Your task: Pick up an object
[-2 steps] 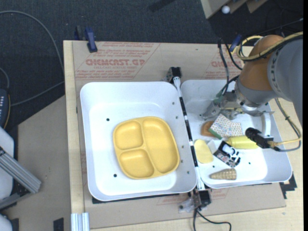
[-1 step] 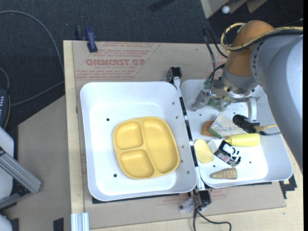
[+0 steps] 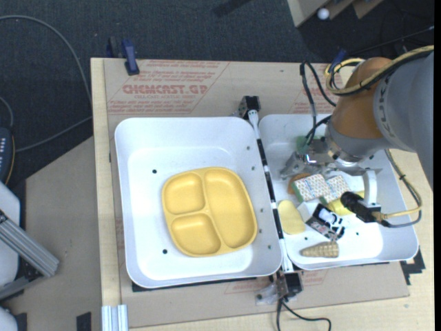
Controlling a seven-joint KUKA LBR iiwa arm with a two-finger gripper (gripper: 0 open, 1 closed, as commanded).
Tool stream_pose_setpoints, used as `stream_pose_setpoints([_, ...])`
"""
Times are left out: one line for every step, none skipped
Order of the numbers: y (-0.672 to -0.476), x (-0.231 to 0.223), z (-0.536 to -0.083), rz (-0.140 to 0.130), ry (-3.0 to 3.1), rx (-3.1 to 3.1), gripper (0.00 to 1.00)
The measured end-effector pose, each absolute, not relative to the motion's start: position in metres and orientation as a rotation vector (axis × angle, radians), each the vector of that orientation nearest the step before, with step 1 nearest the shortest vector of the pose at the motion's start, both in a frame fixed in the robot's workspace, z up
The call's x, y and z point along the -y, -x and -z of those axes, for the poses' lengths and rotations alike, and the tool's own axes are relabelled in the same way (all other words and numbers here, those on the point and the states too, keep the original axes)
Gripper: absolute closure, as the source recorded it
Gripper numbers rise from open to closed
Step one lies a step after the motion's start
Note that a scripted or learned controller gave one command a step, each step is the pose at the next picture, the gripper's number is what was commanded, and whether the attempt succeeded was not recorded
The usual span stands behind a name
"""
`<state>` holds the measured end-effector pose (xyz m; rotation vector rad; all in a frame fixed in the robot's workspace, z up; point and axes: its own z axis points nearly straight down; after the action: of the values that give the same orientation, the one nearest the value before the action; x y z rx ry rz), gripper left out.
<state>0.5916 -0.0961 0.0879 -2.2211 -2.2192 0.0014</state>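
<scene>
My gripper [image 3: 302, 163] hangs low over the back left part of the right bin [image 3: 393, 250], below the grey wrist and orange band [image 3: 358, 112]. Just under and in front of it lies a flat checkered white and tan piece [image 3: 318, 185]. A small green item [image 3: 302, 143] peeks out behind the gripper. Nearer the front lie a pale yellow piece [image 3: 290, 220], a black and white object [image 3: 324, 221] and a tan waffle-patterned wedge [image 3: 320, 250]. I see nothing lifted off the bin floor.
The left bin [image 3: 138, 150] holds a yellow divided plate [image 3: 208, 210]. A black divider strip [image 3: 269, 185] runs between the bins. A black cable [image 3: 382, 216] loops over the right bin. Cardboard [image 3: 172, 88] covers the bench behind.
</scene>
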Motion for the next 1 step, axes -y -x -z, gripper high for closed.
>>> stream_pose_setpoints([-0.5461, 0.0957, -0.0855, 0.002, 2.224, 2.222, 0.00])
